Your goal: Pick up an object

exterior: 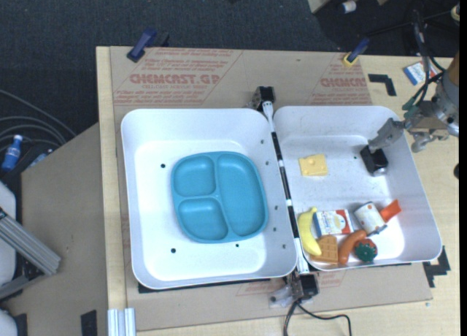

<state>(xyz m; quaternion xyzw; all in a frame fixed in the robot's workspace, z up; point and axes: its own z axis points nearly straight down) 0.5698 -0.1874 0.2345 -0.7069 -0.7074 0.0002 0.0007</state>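
We see the hand [378, 150] low in the right bin [343, 131], near its far right side, at the end of the grey arm [438, 112] that reaches in over the rim. Whether the hand is open or closed we cannot tell from this slanted view, and we see no object in it. Under it and around it the bin floor looks bare.

The nearest object is a flat yellow square [314, 166], perhaps a toy cheese slice, which lies alone to the left of the hand, apart from it. The other objects are crowded in the near corner of the same bin: a banana [307, 231], a small carton [333, 221] just beside it, a white and orange bottle [372, 215], a carrot [353, 240] with a green piece [366, 252] at its end, and a brown cracker [328, 249]. Several of them touch each other.

In the left bin [146, 137] lies a blue divided plate [219, 196]. Both bins stand on the bench [182, 71].

We judge that the task is at its start: the hand searches or approaches, and nothing is picked. The next move needs the hand to travel over one object and come down on it. The yellow square is free but thin and hard to pinch; the pile offers thicker shapes, but the neighbours can disturb the grasp.
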